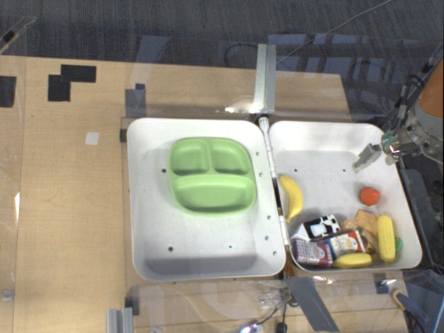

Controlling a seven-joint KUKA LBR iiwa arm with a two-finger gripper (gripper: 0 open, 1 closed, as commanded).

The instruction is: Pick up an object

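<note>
Tomato [370,196] lies just below the gripper [366,158], a free target; finger state I cannot tell.

Single fixed camera, mounted above the tabletop [62,207], looking down at a slant. Far enough back to take in both white bins: left bin [149,207], right bin [326,151]. Dark carpeted floor [173,12] across the top of frame. Arm [427,113] entering from the right edge.
</note>
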